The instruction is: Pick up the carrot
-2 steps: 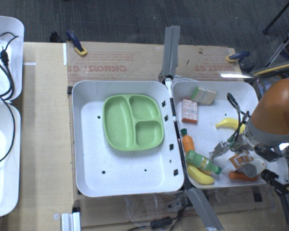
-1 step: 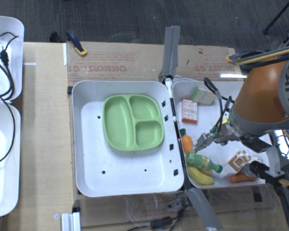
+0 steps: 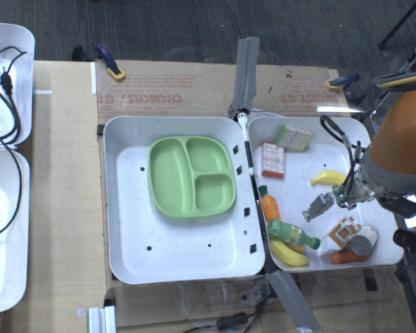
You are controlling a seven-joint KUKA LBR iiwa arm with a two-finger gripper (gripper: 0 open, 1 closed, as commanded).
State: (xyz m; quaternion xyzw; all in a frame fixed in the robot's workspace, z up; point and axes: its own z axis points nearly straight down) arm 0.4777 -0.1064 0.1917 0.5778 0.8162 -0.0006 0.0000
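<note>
While the gripper [image 3: 322, 206] hung open and empty over the right bin [image 3: 312, 125], the carrot [image 3: 270, 207] lay well to its left, against the bin's left wall. Just below the carrot lay a green bottle [image 3: 292, 233] and a banana [image 3: 288, 253]. Left of the carrot, the other bin [image 3: 125, 186] held a green plate [image 3: 192, 176].

I count two white bins [image 3: 118, 207], one green plate [image 3: 192, 175], two bananas [image 3: 289, 253], one carrot [image 3: 270, 206], one green bottle [image 3: 293, 234], perhaps two small boxes [image 3: 272, 159].
</note>
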